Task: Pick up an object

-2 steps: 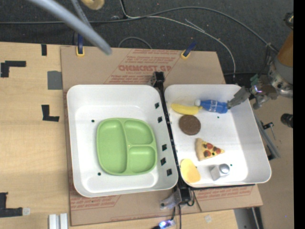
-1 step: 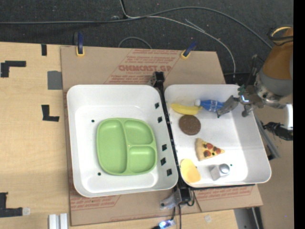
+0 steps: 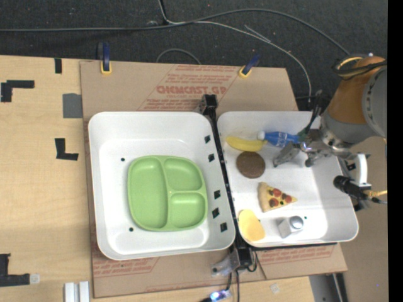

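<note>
The right bin (image 3: 337,222) holds several small items: a yellow banana (image 3: 244,144), a blue bottle (image 3: 276,137), a brown round cookie (image 3: 250,164), a pizza slice (image 3: 275,197), a pale yellow piece (image 3: 252,226) and a small grey block (image 3: 291,225). My gripper (image 3: 296,158) hangs over the bin's upper right part, just right of and below the blue bottle. Its two fingers are spread apart and open, with bare white bin floor between them. The grey and orange arm (image 3: 352,109) reaches in from the right.
The left bin (image 3: 104,137) holds a green divided plate (image 3: 167,192). A black divider (image 3: 217,162) runs between the bins. Both sit on a cardboard sheet (image 3: 189,87) held by clamps. Cables (image 3: 189,22) cross the dark floor behind.
</note>
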`<state>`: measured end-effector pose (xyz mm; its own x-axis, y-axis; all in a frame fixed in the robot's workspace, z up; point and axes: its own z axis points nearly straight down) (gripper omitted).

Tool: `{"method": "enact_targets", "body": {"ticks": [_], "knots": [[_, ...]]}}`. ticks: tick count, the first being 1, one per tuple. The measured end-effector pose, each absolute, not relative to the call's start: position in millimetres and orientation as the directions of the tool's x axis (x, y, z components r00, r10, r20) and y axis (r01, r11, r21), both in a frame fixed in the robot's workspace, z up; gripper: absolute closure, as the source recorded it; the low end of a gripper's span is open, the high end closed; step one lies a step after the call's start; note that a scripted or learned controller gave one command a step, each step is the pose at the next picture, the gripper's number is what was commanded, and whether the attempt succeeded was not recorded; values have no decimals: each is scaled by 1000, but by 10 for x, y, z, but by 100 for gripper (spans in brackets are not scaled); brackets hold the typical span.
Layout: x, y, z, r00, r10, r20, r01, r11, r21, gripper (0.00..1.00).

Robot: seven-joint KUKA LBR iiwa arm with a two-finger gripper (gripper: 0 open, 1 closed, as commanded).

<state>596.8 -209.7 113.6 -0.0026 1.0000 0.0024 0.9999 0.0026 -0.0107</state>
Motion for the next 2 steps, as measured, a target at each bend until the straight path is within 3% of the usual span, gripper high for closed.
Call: {"method": "enact_targets", "body": {"ticks": [1,2], "knots": [[5969,-2093,816,-2,1000,-2,1000,2,-4,0],[5981,-2098,920,-4,1000,-3,1000,4,-2,100]]}}
